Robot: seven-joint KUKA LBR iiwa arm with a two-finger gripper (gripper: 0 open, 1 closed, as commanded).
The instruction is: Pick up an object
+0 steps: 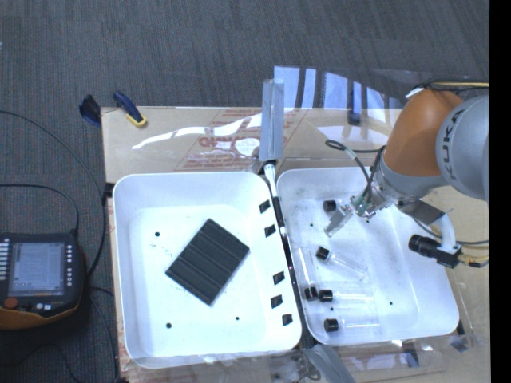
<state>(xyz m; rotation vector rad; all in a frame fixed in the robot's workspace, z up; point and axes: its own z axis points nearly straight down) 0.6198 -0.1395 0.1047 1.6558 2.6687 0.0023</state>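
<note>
The bench (168, 134) stood on dark ribbed carpet, its brown top carrying two shallow white bins side by side, with a teach pendant (36, 282) lying on the floor off to the left. Nearest the camera, along the front of the right bin (435, 313), lay several clear vials with black caps: one by the front wall (349, 324), one just behind it (335, 296), and a third (339, 259) farther in toward the middle. The left bin (132, 206) held a flat black ribbed pad (207, 261), tilted and well apart from every wall. Farther back in the right bin, a lone black cap (329, 206) sat near the pincer (339, 220), which hung low over the floor of the bin at the end of the grey arm (447, 146); whether it was open or closed could not be told, and nothing could be seen held in it. The step in hand looked like the approach, with no object lifted yet. The next move would likely call for settling over the black cap or the third vial and closing squarely on it. Open floor lay around the pincer, though the divider wall between the bins was close on its left. Beyond the bins, a blue clamp (128, 108) rested at the bench's far left corner.
</note>
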